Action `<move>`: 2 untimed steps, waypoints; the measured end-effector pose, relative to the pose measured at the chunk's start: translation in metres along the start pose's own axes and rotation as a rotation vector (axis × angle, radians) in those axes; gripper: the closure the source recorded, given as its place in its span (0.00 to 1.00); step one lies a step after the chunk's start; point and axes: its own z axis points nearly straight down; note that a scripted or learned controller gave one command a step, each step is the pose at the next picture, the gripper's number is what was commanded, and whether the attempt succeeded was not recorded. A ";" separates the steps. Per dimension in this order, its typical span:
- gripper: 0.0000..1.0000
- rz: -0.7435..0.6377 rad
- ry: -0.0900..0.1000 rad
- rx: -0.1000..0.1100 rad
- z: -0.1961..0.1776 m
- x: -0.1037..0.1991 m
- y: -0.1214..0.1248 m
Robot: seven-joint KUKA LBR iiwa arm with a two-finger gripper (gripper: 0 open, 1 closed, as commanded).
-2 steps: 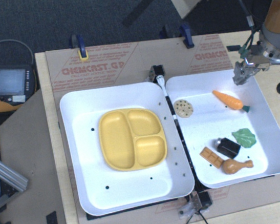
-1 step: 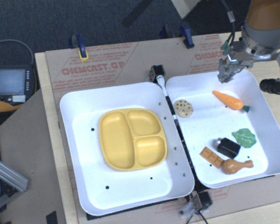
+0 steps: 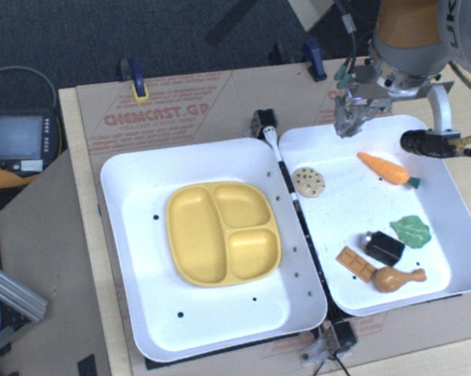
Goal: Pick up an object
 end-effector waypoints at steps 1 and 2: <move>1.00 0.000 0.001 0.001 -0.007 0.056 0.004; 1.00 0.000 0.002 0.002 -0.005 0.117 0.006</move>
